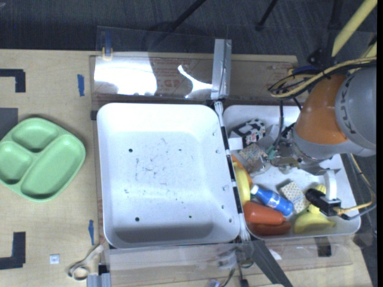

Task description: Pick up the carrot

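Note:
The carrot (263,215) is a stubby orange-red piece lying along the front wall of the right bin (350,229). My gripper (274,156) hangs low over the middle of that bin, under the grey wrist with the orange band. It sits well behind the carrot and apart from it, close to a crinkled silvery packet (252,154). The wrist hides the fingertips.
Around the carrot lie a blue bottle (273,199), a yellow banana (242,185) along the bin's left wall, a yellow fruit (311,221) and a checkered sponge (291,190). A black-and-white item (254,127) sits at the back. The left bin (108,124) adjoins; a green divided plate (39,157) rests far left.

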